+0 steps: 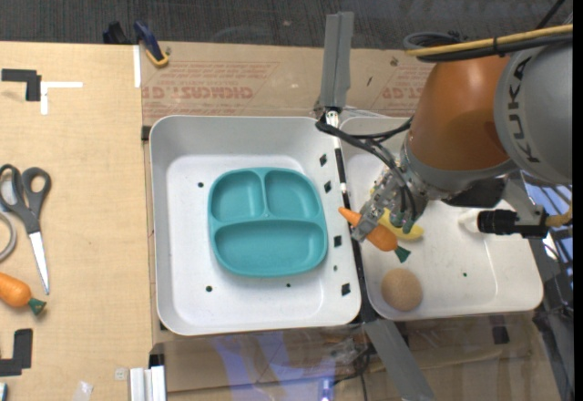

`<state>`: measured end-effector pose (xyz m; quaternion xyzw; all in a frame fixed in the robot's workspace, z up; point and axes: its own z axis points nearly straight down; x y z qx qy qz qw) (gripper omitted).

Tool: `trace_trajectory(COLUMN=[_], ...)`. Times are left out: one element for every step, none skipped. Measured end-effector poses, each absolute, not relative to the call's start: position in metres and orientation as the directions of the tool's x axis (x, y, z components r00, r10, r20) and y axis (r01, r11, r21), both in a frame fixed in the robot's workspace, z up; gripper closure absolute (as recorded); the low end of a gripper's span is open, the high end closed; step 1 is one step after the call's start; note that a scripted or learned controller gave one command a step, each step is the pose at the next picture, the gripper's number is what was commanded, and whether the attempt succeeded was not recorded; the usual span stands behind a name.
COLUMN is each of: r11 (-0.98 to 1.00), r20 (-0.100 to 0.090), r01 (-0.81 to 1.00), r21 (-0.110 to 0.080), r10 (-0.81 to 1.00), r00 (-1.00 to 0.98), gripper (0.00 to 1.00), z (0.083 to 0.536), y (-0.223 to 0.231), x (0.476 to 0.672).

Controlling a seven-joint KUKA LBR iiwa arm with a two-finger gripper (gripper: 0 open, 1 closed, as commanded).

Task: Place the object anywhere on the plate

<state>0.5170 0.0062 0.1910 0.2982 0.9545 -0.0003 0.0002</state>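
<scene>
A tan ball (401,290) is left sitting nearest in the right bin (510,290). Just beyond it, an orange carrot toy (381,233) (yellow bit alongside) is seen pinched in the gripper (387,215), near the divider. The teal plate (269,221) in the left bin (173,235) isn't reached yet, so placing remains undone.

- Arm (537,107): grey casing, smooth and rounded, dark "KUKA" lettering on the shell.
- Band (460,121): glossy orange, bulbous, just above the wrist.
- Wrist: grey collar under the band, narrowing toward the gripper.
- Gripper (384,212): small metallic assembly, details blurred.
- Cables: thin dark leads run beside the wrist; black connector (499,222) on the far side.
</scene>
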Motion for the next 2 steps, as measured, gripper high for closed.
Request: trace_trajectory(r11=[0.709, 0.709], r20=[-0.001, -0.001], r01=[0.705, 0.705], r21=[-0.001, -0.002], r10=[0.705, 0.705], r00=[-0.709, -0.709], gripper=[1.00, 0.00], z=[0.2135, 0.2135], y=[0.1222, 0.1218], x=[0.5499, 0.5500])
